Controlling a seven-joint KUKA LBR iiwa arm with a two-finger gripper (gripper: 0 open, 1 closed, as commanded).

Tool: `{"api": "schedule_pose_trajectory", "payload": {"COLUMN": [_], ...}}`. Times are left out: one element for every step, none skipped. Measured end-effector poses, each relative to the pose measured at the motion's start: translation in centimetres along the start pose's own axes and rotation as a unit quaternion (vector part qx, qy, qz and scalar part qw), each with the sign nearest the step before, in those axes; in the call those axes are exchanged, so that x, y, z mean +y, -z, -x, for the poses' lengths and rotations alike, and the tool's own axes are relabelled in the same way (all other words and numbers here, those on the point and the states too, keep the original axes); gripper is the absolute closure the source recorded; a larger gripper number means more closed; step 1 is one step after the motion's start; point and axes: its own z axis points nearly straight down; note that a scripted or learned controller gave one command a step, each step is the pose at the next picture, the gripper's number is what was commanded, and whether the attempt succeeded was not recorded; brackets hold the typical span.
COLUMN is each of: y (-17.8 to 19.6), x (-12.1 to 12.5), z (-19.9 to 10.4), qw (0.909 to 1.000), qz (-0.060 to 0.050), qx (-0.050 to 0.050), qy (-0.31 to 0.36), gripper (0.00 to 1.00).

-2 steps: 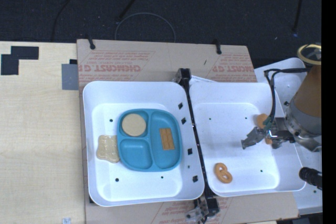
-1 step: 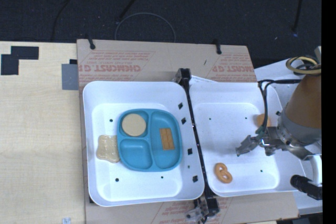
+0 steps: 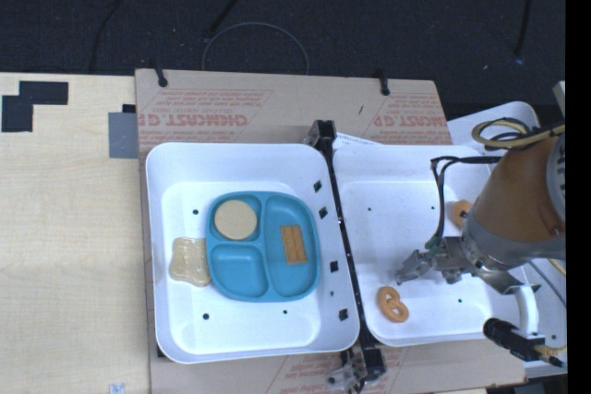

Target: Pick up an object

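Observation:
My gripper (image 3: 431,275) is low in the right bin (image 3: 388,189), open, with nothing between its fingers. An orange pretzel (image 3: 392,303) lies on the bin floor just below and left of it, apart from the fingers. A second small orange piece (image 3: 459,214) shows at the arm's edge, partly hidden by the orange wrist band. In the left bin (image 3: 175,171) sits a blue divided tray (image 3: 249,277) with a round tan cracker (image 3: 235,220) and a rectangular brown cracker (image 3: 294,244). A pale, bread-like piece (image 3: 190,261) lies against the tray's left side.
A black divider (image 3: 337,235) runs between the two bins. Cardboard (image 3: 277,106) lies behind the bins. The arm's body covers the right bin's right side, with cables (image 3: 499,132) above it.

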Motion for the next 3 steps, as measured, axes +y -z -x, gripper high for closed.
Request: {"api": "schedule_pose_trajectory", "payload": {"y": [-3.3, -2.1, 2.1], "x": [0.0, 0.1, 0.2], "z": [-0.1, 0.1, -0.3], "qw": [1.0000, 1.0000, 1.0000], "qz": [0.002, 0.003, 0.003], "qx": [-0.001, -0.001, -0.001], "qy": [-0.001, -0.004, 0.001], "gripper": [0.00, 1.00, 1.00]}}
